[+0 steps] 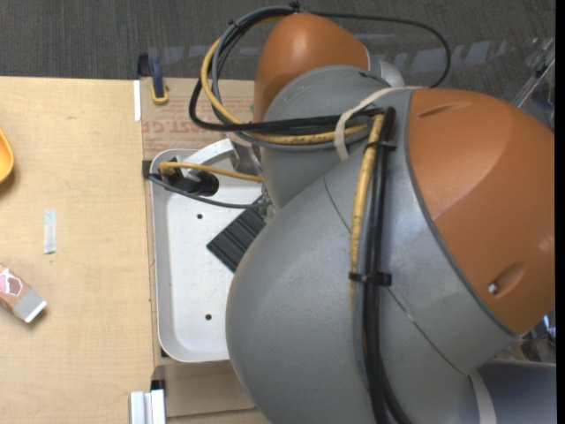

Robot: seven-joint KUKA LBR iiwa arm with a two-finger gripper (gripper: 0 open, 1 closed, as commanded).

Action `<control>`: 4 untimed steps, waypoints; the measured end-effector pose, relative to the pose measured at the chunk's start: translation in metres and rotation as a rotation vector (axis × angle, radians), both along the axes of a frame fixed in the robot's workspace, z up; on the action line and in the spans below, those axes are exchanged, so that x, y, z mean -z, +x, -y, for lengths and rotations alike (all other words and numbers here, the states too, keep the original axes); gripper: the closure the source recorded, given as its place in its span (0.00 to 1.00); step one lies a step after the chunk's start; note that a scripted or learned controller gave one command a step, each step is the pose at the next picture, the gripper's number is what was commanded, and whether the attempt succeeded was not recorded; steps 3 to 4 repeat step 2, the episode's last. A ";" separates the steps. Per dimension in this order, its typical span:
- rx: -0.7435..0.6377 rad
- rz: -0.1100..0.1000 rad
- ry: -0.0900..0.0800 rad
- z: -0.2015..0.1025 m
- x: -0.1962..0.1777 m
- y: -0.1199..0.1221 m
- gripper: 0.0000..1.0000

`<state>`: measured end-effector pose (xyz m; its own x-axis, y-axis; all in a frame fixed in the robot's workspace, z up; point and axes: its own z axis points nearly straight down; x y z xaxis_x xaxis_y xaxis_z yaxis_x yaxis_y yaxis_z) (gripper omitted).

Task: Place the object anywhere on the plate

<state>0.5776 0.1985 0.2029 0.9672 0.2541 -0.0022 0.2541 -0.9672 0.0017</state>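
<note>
My grey and orange arm (380, 254) covers most of the view and hides the right bin. Under it, my gripper (250, 179) reaches into the far end of the white left bin (181, 281); the arm hides most of it. A black ribbed flat piece (235, 237) lies in that bin, partly under the arm. It is unclear whether this piece touches the gripper. An orange rounded thing (4, 159), possibly a plate's rim, is cut off by the view's left edge.
A wooden board (79, 193) lies to the left of the bin. On it are a small grey strip (49, 231) and a brown and white bar (19, 295) near the left edge. A cardboard sheet (190, 113) lies beyond the bin.
</note>
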 end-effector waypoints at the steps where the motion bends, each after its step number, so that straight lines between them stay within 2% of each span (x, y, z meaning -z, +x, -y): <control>1: -0.086 -0.004 -0.001 0.067 0.100 0.023 1.00; 2: -0.087 -0.003 0.000 0.066 0.100 0.023 0.00; 4: -0.087 -0.003 0.000 0.066 0.100 0.023 0.00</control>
